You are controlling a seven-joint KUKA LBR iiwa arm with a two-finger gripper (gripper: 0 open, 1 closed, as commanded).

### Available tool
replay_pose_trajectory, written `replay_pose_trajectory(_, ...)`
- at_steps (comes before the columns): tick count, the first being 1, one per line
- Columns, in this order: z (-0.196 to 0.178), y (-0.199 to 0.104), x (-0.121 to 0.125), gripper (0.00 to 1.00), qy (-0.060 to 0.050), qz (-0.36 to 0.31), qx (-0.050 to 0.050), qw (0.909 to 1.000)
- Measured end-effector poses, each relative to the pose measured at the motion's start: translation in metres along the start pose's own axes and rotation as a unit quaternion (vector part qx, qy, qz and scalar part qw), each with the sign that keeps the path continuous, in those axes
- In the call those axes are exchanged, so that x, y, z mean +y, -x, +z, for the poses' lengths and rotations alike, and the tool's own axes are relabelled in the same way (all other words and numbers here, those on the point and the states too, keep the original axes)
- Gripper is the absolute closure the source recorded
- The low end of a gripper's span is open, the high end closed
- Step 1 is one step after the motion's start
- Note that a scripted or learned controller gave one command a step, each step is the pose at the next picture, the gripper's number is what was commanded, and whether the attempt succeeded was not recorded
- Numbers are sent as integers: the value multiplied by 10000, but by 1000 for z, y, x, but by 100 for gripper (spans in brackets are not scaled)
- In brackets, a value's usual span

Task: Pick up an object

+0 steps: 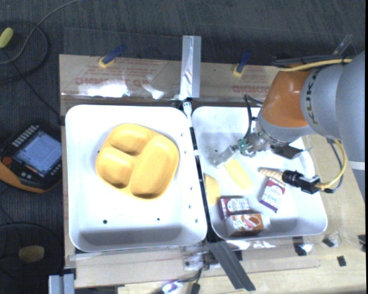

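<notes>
Fingers: couldn't tell from my feed whether apart or together. Gripper (pixel 245 146) hung over far-left part of right bin (pixel 316 222), nothing visibly between them. Pale yellow slab (pixel 238 172) lay just near of gripper, flat on bin floor; I judged it likeliest target. Looked light, thin, maybe stiff, probably slick. I'd take it across narrow width at midpoint. Small packets (pixel 239 214) lay nearer, light, crinkly. Big yellow cushion (pixel 137 159) in left bin (pixel 86 225) looked soft, too wide for my grasp.
</notes>
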State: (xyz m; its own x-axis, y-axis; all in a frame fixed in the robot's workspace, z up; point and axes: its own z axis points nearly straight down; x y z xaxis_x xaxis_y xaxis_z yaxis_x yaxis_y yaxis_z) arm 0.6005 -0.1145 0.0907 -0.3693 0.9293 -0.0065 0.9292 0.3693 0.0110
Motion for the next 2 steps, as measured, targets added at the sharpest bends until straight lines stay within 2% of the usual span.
replay_pose_trajectory(1,-10,0,2,100,20,8,16,10000)
replay_pose_trajectory(2,-92,-40,54,100,-66,647,27,9979)
